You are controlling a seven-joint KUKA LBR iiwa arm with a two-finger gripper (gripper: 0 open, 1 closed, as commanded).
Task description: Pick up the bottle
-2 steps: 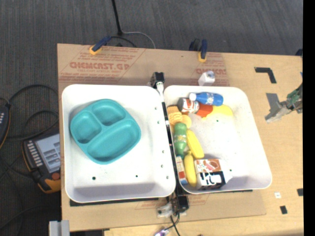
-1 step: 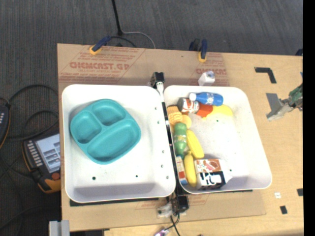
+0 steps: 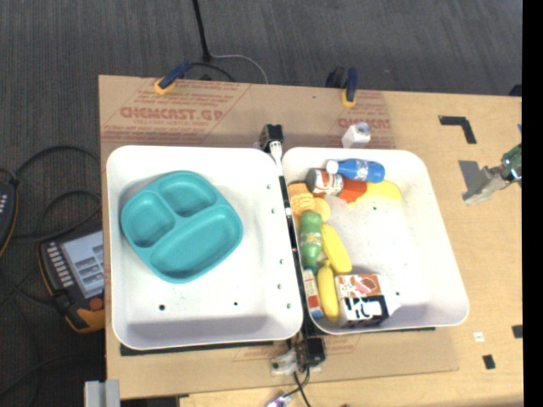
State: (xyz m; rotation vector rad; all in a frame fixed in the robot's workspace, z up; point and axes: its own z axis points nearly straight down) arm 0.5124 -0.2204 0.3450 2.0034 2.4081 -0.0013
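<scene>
Bottle (image 3: 358, 170): you see it lying untouched in the right bin (image 3: 424, 253).
Hand (image 3: 490, 179): far right, well apart; grip state unclear.
Left: the whole pick.

Bright, even overhead light falls on the tabletop (image 3: 424, 142), leaving only faint, soft shadows along the inner walls of the white bins (image 3: 170, 329), whose rims look slightly washed out. The picture is low in resolution and mildly soft, so small print and labels blur.
</scene>
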